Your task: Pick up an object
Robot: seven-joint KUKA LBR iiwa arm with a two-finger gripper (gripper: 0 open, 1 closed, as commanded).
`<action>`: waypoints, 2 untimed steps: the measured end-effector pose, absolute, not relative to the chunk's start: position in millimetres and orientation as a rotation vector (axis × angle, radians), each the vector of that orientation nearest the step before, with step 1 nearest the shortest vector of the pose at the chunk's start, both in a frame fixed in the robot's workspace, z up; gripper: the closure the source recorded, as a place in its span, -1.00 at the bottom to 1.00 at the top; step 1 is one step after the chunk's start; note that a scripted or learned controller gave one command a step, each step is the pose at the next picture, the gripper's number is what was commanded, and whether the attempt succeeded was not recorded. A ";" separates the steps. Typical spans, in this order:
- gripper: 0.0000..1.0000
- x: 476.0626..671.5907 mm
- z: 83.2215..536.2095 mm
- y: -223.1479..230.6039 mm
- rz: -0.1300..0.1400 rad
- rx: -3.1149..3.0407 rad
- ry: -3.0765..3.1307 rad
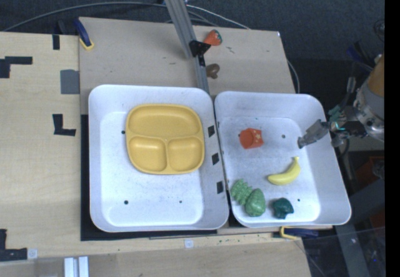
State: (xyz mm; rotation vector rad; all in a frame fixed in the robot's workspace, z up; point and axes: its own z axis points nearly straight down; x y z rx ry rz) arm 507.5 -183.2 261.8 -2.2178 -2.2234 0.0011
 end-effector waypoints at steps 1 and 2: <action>-1.00 507.4 261.9 -183.3 0.001 -2.218 -2.223; -1.00 498.9 201.2 -185.1 0.007 -2.217 -2.217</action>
